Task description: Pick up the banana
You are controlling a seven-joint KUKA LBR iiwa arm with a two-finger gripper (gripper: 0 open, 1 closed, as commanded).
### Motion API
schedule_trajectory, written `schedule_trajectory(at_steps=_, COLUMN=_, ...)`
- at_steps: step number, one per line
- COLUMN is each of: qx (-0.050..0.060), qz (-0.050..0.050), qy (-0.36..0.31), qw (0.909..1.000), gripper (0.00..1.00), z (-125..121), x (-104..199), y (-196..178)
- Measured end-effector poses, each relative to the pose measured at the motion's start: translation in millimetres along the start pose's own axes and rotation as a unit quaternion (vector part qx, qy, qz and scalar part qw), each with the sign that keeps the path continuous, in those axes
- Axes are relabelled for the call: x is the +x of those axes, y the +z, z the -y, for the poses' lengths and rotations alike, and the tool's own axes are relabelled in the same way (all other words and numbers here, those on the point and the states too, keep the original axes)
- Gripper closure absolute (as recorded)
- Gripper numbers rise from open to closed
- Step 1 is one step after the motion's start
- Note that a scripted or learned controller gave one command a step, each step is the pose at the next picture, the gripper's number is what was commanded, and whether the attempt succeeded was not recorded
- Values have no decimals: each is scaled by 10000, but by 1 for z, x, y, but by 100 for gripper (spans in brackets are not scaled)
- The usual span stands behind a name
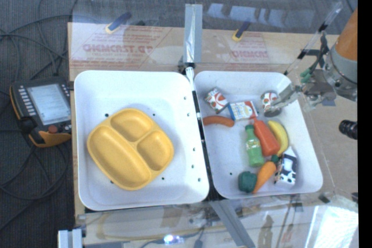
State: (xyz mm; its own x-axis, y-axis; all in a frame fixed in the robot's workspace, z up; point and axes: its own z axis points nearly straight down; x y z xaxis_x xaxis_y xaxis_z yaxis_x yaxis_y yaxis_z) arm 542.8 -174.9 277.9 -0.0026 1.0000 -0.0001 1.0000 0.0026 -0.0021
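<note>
The yellow banana point(281, 135) lies in the right bin point(308, 180) near its right wall, pressed against an orange-red vegetable point(265, 137) on its left. My gripper point(283, 101) hangs over the upper right corner of this bin, just above and beyond the banana and next to a small red and white can point(268, 100). It is apart from the banana, and nothing shows in its grasp. The arm comes in from the right edge.
The right bin also holds a red and white carton point(216, 100), a blue and white box point(242, 110), a sausage point(218, 121), a green bottle point(253, 147), a carrot point(265, 175), a green vegetable point(246, 181) and a cow-patterned carton point(287, 169). A yellow divided plate point(131, 148) lies in the left bin point(93, 81).
</note>
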Motion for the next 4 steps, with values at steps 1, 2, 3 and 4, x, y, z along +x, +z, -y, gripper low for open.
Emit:
schedule_trajectory(at_steps=1, qx=3, qz=1, qy=-45, qw=10000, gripper=0, z=3, x=-31, y=74)
schedule_trajectory(at_steps=2, qx=-31, qz=-34, qy=-336, qw=9994, gripper=0, z=-8, x=-40, y=180)
schedule_trajectory(at_steps=3, qx=-41, qz=-50, qy=-342, qw=9994, gripper=100, z=-10, x=-38, y=170)
schedule_trajectory(at_steps=4, qx=-12, qz=-3, qy=-736, qw=9973, gripper=100, z=24, x=5, y=53)
